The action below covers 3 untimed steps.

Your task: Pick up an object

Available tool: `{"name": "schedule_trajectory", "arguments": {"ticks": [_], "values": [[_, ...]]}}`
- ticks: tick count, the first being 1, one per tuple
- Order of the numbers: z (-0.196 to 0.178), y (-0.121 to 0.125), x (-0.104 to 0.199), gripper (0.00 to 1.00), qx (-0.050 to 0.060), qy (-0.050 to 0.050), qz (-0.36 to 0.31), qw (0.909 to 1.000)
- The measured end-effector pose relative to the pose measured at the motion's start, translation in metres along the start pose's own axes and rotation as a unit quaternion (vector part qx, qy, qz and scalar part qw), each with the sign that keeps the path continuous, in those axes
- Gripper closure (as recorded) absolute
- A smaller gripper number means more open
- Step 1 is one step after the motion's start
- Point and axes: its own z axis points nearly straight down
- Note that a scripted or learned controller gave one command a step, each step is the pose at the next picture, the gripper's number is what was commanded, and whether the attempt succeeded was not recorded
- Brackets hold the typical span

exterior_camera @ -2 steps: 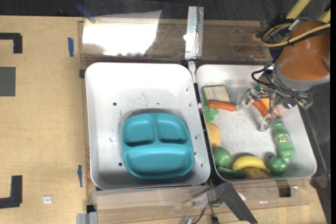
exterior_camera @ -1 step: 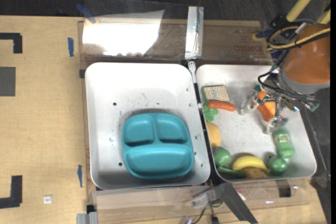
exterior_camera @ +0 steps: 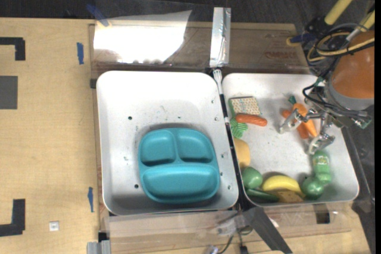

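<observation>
My gripper [exterior_camera: 305, 131] hangs over the right bin [exterior_camera: 348, 187], in its right half, with the orange-banded wrist above it at the view's right edge. Its two silver fingers [exterior_camera: 290, 122] stand apart, so it is open. A small orange carrot piece [exterior_camera: 305, 126] lies in the gap between them, on or close to the bin floor; I cannot tell whether they touch it. Just below the gripper lies a green bottle-shaped toy [exterior_camera: 321, 164].
The right bin also holds a patterned cracker box [exterior_camera: 246, 106], a carrot with a green top [exterior_camera: 250, 120], a yellow fruit [exterior_camera: 241, 151], a green pepper [exterior_camera: 251, 177], a banana [exterior_camera: 281, 183] and a green vegetable [exterior_camera: 312, 187]. In the left bin [exterior_camera: 119, 98] sits a teal divided plate [exterior_camera: 177, 163].
</observation>
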Motion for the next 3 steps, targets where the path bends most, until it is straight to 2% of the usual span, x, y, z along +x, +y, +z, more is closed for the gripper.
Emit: {"name": "schedule_trajectory", "arguments": {"ticks": [1,2,3], "values": [[-0.001,0.036,0.033,0.00,0.003,0.000,-0.010,0.9999],[0.001,0.014,-0.031,0.00,0.004,0.004,0.033,0.9994],[0.001,0.004,-0.014,0.00,0.005,0.005,0.006,1.0000]]}}
